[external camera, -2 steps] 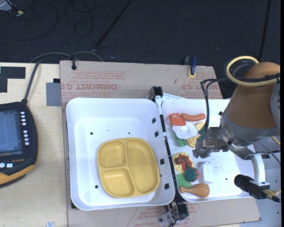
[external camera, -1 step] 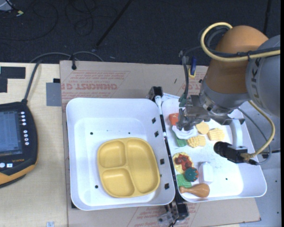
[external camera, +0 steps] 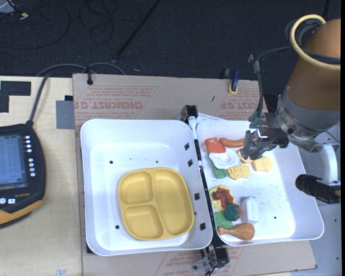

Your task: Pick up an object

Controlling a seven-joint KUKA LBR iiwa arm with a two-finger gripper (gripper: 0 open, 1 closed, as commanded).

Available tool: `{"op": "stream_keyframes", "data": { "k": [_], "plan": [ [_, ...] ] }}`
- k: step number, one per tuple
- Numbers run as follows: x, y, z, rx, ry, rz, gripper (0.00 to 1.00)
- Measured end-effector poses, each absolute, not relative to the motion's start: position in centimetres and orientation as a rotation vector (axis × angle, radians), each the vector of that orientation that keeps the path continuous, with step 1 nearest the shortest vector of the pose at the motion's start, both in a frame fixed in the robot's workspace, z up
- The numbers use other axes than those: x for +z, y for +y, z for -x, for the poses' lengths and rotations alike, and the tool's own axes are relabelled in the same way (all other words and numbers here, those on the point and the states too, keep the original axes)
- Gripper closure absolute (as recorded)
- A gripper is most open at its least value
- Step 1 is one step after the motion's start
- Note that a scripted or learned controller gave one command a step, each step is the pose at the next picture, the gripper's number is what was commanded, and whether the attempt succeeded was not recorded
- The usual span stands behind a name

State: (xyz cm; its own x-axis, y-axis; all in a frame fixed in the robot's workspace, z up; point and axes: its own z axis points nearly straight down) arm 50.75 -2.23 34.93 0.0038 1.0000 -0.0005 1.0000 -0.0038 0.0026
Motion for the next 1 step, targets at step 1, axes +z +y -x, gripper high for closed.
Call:
{"op": "stream_keyframes", "data": {
  "k": [1],
  "plan": [
    [43.89,3.76,-48.92,0.007,2.226,-2.213,1.0]
  ]
}}
